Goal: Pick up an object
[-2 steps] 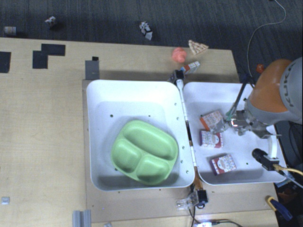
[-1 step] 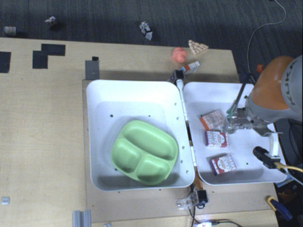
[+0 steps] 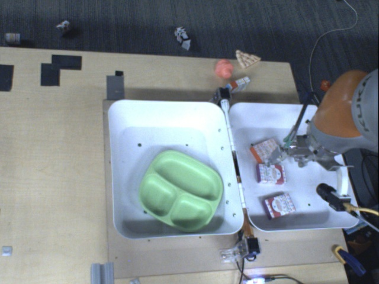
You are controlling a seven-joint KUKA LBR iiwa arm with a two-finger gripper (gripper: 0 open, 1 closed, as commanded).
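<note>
Hand (image 3: 277,152) low over packets in right bin (image 3: 308,218); finger state: cannot tell.
Centre on top packet (image 3: 263,148), clear of the middle packet (image 3: 270,173), before closing.

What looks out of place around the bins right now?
A pink ball and a wedge-shaped item lie on the bench behind the bins, and small bits are scattered on the floor beyond.

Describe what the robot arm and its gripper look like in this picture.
The arm is grey with a rounded orange band above the wrist. Its gripper is a small grey metal piece with thin fingers, and a thin dark rod or cable runs along it toward the wrist.
</note>
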